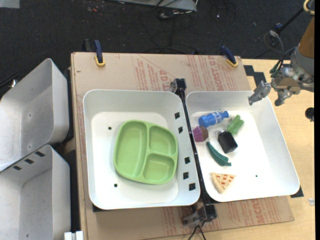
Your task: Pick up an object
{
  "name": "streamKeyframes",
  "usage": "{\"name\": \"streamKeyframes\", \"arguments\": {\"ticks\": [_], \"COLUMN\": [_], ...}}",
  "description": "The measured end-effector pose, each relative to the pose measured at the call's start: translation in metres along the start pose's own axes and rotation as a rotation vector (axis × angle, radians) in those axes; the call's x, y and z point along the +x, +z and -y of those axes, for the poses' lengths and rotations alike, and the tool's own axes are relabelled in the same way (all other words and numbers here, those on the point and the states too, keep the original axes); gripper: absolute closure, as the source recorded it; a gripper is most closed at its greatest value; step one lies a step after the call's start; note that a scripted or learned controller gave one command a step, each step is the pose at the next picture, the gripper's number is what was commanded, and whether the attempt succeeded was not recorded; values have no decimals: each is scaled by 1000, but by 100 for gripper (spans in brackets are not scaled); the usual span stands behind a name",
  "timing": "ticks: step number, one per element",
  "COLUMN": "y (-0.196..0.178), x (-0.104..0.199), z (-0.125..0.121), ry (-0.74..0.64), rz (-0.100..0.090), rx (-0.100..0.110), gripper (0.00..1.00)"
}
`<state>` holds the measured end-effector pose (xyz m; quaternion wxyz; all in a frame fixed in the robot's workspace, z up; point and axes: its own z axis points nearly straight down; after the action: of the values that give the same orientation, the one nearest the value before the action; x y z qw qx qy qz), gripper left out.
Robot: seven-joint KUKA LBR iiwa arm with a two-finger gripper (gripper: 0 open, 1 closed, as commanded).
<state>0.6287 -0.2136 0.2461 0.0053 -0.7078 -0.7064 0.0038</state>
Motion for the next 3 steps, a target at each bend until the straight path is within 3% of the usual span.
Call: {"name": "streamKeyframes", "arguments": {"ticks": [1,3], "y": [-9,87], "x": [1,10], "z": [-2,4], "ry": [-3,-2], "rz": [3,2], "rx": [-13,-10], "gripper": [0,0]}}
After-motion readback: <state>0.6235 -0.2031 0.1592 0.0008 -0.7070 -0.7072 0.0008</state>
